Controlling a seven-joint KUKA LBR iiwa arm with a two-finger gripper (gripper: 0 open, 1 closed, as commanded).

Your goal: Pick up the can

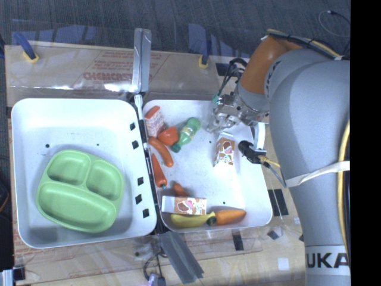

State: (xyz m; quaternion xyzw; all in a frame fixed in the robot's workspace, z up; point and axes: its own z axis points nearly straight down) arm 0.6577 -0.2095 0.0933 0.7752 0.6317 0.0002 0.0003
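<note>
Looks like the gripper [223, 119] is hovering over the right bin [253, 210], can't tell its grip, needing to be heading left toward the can [155, 121].

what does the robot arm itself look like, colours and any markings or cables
The arm is bulky, rounded and light grey, with an orange band above the wrist. Dark letters "UKA" show on its lower part. The gripper is a small metal and black assembly with thin dark cables looping above it, and a black piece with a yellowish wire sits beside it.
</note>
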